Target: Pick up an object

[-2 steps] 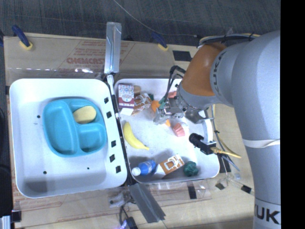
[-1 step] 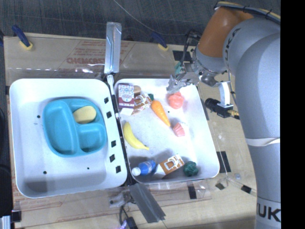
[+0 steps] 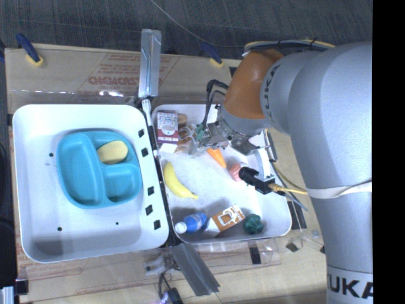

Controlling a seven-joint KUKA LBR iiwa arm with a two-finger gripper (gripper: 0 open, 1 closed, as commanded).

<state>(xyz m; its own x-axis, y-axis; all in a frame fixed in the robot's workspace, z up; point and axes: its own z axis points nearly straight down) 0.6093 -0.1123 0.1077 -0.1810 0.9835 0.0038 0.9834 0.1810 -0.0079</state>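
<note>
Objects for picking lie in the right bin [image 3: 286,223], and I see several of them from my screen: a yellow banana [image 3: 176,180] near the left wall of that bin, a small red and white carton [image 3: 167,123] in the upper left corner, an orange carrot-shaped piece [image 3: 217,157] close to the middle, a pink piece [image 3: 236,169] just beside it, a blue and white bottle [image 3: 193,223] lying along the lower wall, an orange packet [image 3: 228,218] next to the bottle, and a dark green round thing [image 3: 252,223] in the lower right corner. The arm [image 3: 316,119] comes in from the right and bends down over the upper part of this bin, with its orange band [image 3: 248,94] above the wrist. The pincer [image 3: 204,135] is low at the upper middle of the bin, near the carton and just above the carrot-shaped piece, among some small items which I cannot identify; whether it is apart or together I cannot tell, and I see nothing clearly gripped. The left bin [image 3: 38,233] carries a blue divided tray [image 3: 82,176], and a yellow rounded thing [image 3: 112,151] sits in the upper right compartment of this tray. Both bins stand side by side on the brown worktop [image 3: 76,68]
</note>
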